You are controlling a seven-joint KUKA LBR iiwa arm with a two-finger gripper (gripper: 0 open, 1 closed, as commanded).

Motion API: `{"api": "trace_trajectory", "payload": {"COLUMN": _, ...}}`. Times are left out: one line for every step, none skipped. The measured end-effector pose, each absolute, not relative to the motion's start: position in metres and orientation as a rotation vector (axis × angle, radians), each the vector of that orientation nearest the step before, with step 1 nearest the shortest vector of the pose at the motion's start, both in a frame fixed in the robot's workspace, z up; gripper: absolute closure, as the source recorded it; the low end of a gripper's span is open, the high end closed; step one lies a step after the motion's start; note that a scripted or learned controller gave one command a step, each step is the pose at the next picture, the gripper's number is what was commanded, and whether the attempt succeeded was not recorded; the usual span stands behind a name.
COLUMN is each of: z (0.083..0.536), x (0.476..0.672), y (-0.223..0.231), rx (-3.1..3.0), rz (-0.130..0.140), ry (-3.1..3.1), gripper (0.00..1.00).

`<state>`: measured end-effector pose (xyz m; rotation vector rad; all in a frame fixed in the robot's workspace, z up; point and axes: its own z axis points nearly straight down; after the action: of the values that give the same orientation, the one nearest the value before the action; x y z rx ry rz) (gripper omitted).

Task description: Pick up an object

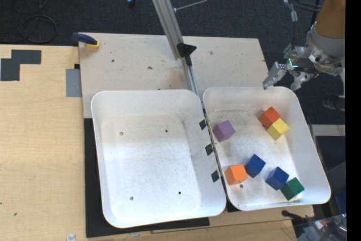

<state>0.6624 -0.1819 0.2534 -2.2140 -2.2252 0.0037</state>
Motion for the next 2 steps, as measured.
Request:
{"api": "trace_trajectory", "payload": {"z": 0.191, "x": 0.656, "y": -0.186, "rx": -2.216, "rz": 0.008, "ry": -2.217, "gripper": 0.0}}
{"api": "trace_trajectory", "payload": {"z": 0.13, "x": 0.659, "y": -0.187, "rx": -2.219, "rz": 0.003, "ry": -2.221, "gripper": 0.0}}
